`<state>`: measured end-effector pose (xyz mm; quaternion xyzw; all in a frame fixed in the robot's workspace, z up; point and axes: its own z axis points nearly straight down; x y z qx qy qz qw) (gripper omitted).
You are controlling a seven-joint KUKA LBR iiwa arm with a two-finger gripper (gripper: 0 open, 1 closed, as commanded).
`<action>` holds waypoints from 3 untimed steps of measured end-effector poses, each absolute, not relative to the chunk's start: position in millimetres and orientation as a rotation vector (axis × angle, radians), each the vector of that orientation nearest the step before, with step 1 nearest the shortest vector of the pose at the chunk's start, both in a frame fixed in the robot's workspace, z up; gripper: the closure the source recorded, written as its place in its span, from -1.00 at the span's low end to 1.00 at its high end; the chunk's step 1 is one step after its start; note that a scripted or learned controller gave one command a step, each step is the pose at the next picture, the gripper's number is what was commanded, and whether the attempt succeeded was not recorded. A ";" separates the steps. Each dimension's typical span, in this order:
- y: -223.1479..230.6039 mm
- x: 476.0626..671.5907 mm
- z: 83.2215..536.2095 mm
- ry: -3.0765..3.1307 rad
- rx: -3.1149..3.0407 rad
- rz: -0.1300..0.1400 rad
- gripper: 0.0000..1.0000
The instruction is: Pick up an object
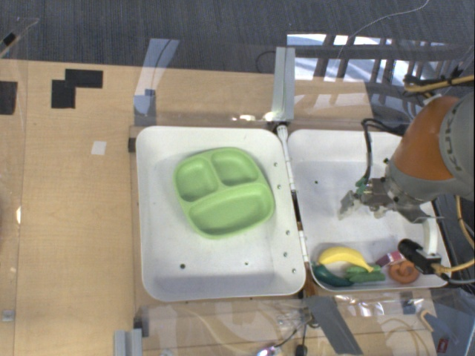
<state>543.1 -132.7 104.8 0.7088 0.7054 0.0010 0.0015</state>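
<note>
A small heap of things is seen along the near wall of the right bin [326, 162], below the hand [356, 201] in the view and well apart from it. Nothing is seen held by the hand. Straight below the hand a yellow banana [343, 256] is found, lying across a dark green thing [332, 276] whose kind cannot be made out. Just to the right of these, a brighter green piece [365, 274] is set against the banana's end. Farther right, below and to the right of the hand, a small red and pink thing [387, 259] and a round orange-brown thing [403, 271] are placed close together, near the bin's corner.

The hand is held low over the bare white floor in the middle of the right bin, pointing toward the view's left. Whether it is spread or pressed together cannot be told. It is carried by the grey arm [434, 150] with its orange band, which is reached in from the right.

To the left of the hand, beyond the wall shared by the two bins, the left bin [159, 265] is seen. A light green divided plate [223, 191] with three compartments is laid in its middle, turned at a slant. Both bins are borne by a pale wooden desk [67, 199], on which black patches [74, 86] are marked far to the left of the hand.
</note>
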 end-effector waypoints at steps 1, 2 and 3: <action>-110.7 496.8 93.9 2.257 2.152 0.024 -1.00; -89.3 506.1 94.2 2.436 1.942 0.017 -1.00; -84.5 508.4 105.7 2.444 1.940 0.029 1.00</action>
